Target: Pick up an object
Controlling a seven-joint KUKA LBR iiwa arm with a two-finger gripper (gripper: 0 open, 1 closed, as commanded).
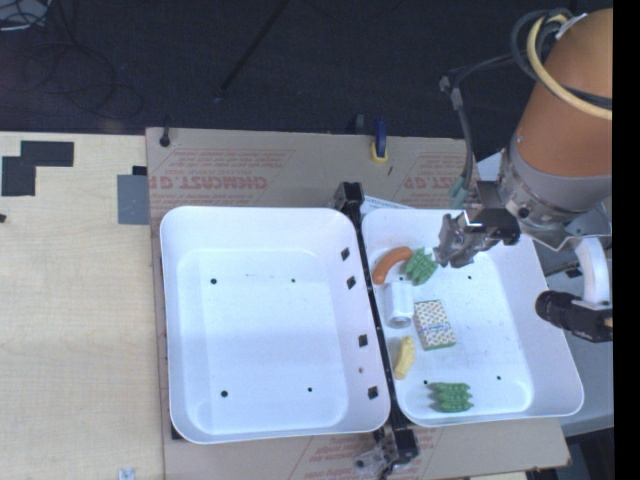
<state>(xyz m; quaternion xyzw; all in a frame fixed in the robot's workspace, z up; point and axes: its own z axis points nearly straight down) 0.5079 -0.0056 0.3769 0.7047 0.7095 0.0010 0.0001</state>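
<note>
My dark metal two-finger gripper (455, 240) hangs over the upper part of the right-hand shallow white plastic bin (520, 308), right of frame centre; whether it is clenched or released I cannot tell from this slant. Nothing shows gripped in it. Just beside it, to the left, lies a knobbly green plastic toy (420, 266), and touching that one's left side a smooth, curved orange sausage-shaped piece (391, 261). Below them sits a small white cylinder (401, 304), glossy and round-ended, and just right of it a small box with a fine checked pattern (434, 324), lying tilted. Lower, near the bin's left wall, a pale yellow banana-shaped toy (404, 357); at the lower middle, a bumpy green pod-like piece (451, 397), well apart from the rest.

Above my gripper the arm swells into a smooth orange band (575, 88) with grey casing under it, cables looping past.

The left white bin (190, 268) has a matte floor dotted with small dark holes. Both bins rest on a brown printed cardboard sheet (270, 173), laid over a pale wooden benchtop (70, 318). Behind, at the top of frame, dark floor with loose cables (60, 28).
</note>
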